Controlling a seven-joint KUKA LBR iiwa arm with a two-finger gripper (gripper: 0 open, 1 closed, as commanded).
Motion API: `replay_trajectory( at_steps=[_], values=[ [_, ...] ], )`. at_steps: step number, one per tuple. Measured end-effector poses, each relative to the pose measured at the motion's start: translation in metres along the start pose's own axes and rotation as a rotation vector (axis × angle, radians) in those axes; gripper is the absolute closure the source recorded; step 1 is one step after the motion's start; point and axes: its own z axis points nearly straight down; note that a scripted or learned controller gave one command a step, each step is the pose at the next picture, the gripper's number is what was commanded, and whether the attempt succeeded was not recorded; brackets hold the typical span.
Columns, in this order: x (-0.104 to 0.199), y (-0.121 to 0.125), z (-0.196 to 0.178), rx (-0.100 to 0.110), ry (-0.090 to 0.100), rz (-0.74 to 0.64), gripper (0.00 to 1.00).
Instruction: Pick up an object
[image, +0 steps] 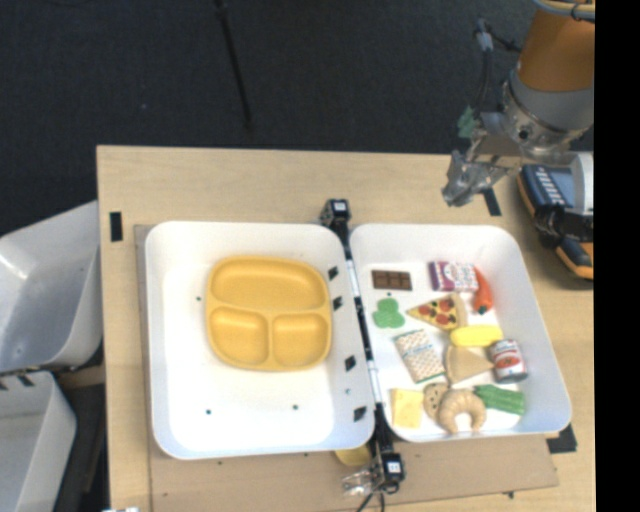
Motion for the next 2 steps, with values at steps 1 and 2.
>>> replay_trajectory(
  at_steps=[1,2],
  values=[
    [0.084,0.01,-0.128,-0.019,0.004,-0.007,1.0],
    [0.172,0.033,-0.201,-0.013,0.004,-0.006,1.0]
  ],
)
